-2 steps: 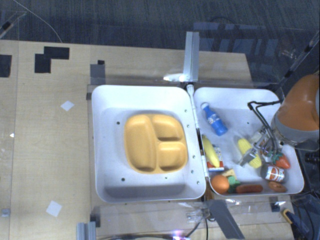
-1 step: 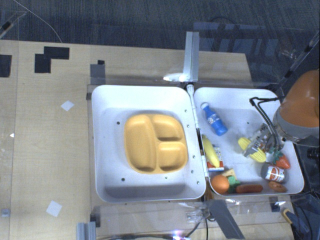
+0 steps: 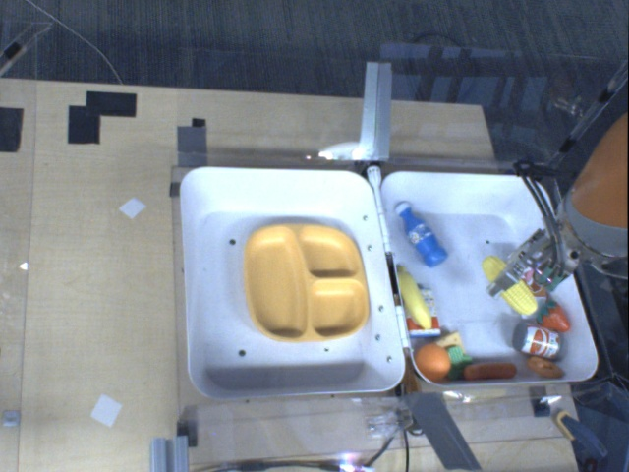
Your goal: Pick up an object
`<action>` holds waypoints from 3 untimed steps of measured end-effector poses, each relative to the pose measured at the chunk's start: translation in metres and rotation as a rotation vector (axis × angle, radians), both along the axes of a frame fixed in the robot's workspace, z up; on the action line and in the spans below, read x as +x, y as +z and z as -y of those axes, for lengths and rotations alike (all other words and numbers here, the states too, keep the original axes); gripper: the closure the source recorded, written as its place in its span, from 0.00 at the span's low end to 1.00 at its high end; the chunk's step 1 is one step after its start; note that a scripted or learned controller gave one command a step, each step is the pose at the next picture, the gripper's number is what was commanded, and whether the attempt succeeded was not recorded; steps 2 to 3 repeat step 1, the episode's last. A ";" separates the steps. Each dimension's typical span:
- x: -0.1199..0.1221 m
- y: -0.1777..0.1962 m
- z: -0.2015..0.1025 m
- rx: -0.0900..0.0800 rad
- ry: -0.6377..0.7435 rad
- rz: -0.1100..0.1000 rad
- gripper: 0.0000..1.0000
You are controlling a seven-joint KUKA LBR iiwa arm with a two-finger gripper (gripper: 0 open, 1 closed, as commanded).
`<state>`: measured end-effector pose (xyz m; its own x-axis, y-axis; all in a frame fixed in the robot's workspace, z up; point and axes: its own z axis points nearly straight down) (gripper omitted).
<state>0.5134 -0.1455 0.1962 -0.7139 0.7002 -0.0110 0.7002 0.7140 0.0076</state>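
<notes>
Bench: I see a light wooden bench with dark carpet behind it, and some black marks at its left side.
Left bin: the left white bin holds a yellow divided tray, lying flat near its middle.
Right bin: the right white bin holds the small things, most of them near its front and right side.
Blue bottle: a blue bottle lies tilted near the left wall of this bin.
Yellow objects: a yellow corn-like piece lies just under the gripper; another yellow item lies along the left wall.
Front corner: an orange ball, a sausage and a small can are close together; I cannot read the can label.
Arm: the arm is cut off by the right edge.
Gripper: the gripper is low over the corn-like piece. I cannot tell if its fingers are spread or pressed together, and I cannot tell if it touches the piece.
</notes>
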 end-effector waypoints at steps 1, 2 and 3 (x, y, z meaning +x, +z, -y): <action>0.080 0.010 -0.067 0.007 -0.283 -0.006 1.00; 0.080 0.010 -0.067 0.007 -0.283 -0.006 1.00; 0.080 0.010 -0.067 0.007 -0.283 -0.006 1.00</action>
